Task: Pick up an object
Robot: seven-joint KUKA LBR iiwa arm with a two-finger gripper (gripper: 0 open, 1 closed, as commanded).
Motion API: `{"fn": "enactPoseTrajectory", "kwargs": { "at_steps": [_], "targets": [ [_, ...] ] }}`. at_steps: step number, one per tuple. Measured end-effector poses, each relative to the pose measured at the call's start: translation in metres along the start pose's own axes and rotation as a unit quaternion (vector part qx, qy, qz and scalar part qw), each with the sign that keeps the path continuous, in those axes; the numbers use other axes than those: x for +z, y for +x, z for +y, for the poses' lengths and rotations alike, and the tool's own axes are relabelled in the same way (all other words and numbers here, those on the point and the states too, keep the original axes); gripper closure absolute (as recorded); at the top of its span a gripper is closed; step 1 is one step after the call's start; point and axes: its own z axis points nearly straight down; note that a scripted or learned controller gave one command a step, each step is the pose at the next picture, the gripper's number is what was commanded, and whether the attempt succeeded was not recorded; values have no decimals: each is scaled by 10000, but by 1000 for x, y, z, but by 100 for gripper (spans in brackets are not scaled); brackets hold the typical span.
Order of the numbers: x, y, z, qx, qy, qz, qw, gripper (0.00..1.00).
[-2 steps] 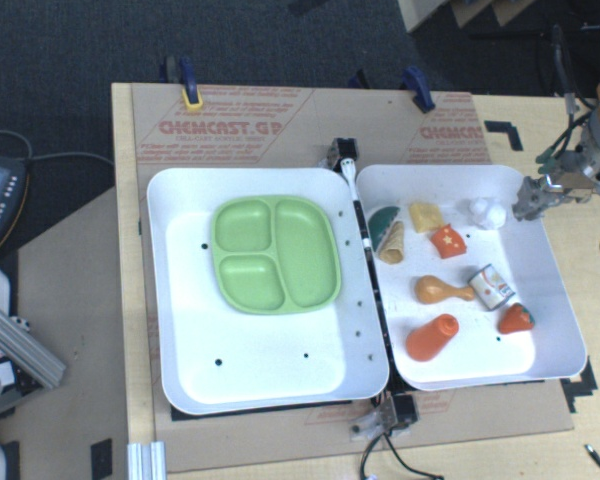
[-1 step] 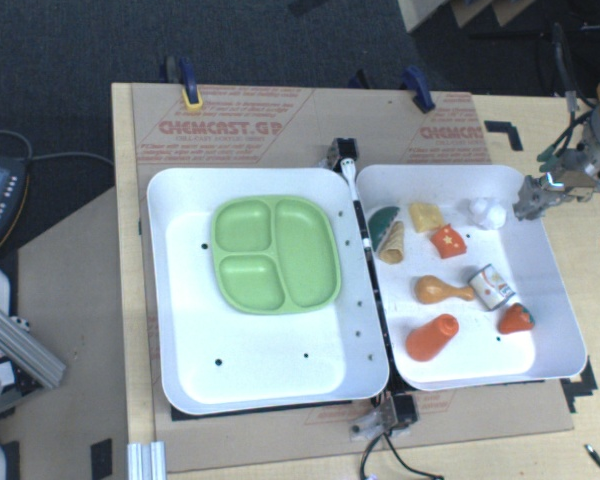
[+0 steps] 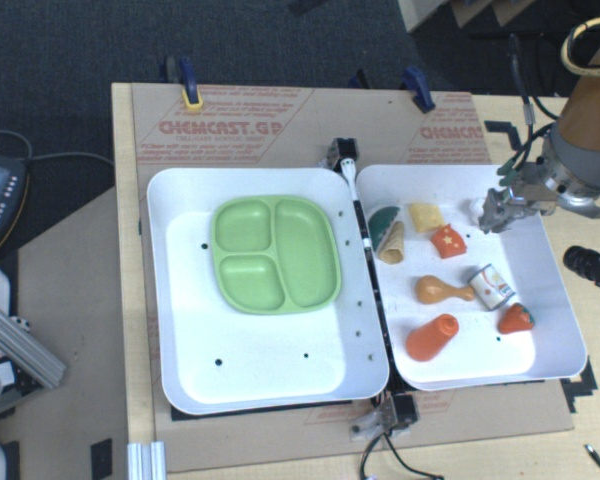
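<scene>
I am at the approach step: my gripper (image 3: 497,213) hangs over the upper right part of the right bin (image 3: 555,268), at about two o'clock from that bin's middle, and nothing is between its fingers. From this angle I cannot tell how far apart they stand. The things I could take all lie in this bin. Nearest is a small red block (image 3: 448,240), just beside my gripper at about eight o'clock from it, with a yellow piece (image 3: 425,216) at its ten o'clock. Further toward six o'clock lie a small white can (image 3: 492,287), touching or nearly touching the thin end of an orange pear-shaped toy (image 3: 440,289), a red strawberry-like piece (image 3: 517,318) near the right wall, and an orange-red cylinder (image 3: 432,337) near the front. A green and tan cone (image 3: 386,233) rests against the left wall. The left bin (image 3: 180,368) carries a green divided plate (image 3: 276,253), which I judge is no easy pick. Next, I reckon the red block is the likeliest target: I would shift slightly toward eight o'clock, centre over it, descend, and close, watching that the yellow piece is not nudged.
</scene>
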Motion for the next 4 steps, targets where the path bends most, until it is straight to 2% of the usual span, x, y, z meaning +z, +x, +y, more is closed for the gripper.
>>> {"fn": "enactPoseTrajectory", "kwargs": {
  "at_steps": [1, 2, 3, 4],
  "targets": [
    [4, 45, -4, 2, -2, -4, 10000, 100],
    [-11, 93, 3, -1, -34, -12, 10000, 100],
    [1, 80, -10, 30, 2, -13, 10000, 100],
    [5, 84, -3, 20, -17, -18, 10000, 100]
  ]
}}
